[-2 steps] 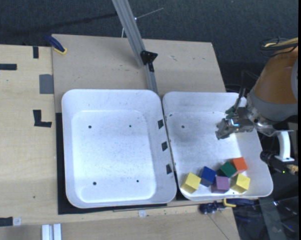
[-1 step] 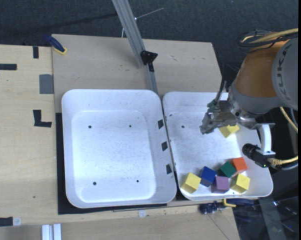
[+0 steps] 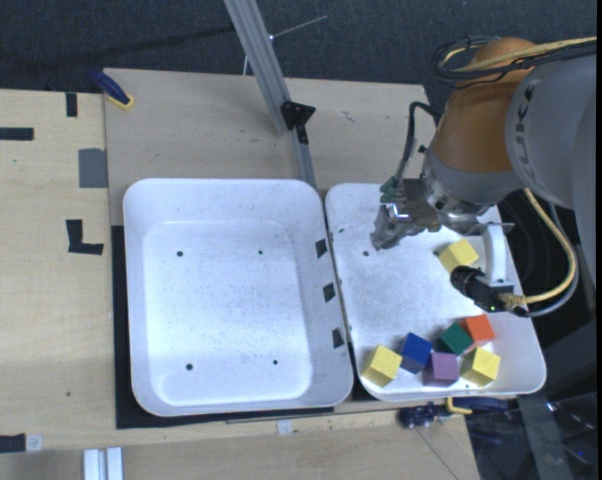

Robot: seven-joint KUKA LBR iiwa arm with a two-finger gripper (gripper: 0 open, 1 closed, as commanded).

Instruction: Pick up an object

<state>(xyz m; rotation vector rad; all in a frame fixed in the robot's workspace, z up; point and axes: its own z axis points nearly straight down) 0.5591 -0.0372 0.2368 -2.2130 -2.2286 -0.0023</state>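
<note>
Metal tool (image 3: 390, 230) hovers over the smooth white bin (image 3: 381, 288) of small cubes.

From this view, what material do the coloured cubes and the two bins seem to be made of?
The coloured cubes look like painted wood or solid plastic: flat matt faces, crisp edges, no gloss. The two bins, left bin and right bin, look like moulded white plastic: rounded corners, raised rims, faintly speckled floors.

One fixed overhead camera, slanting down on both bins (image 3: 226, 193).
</note>
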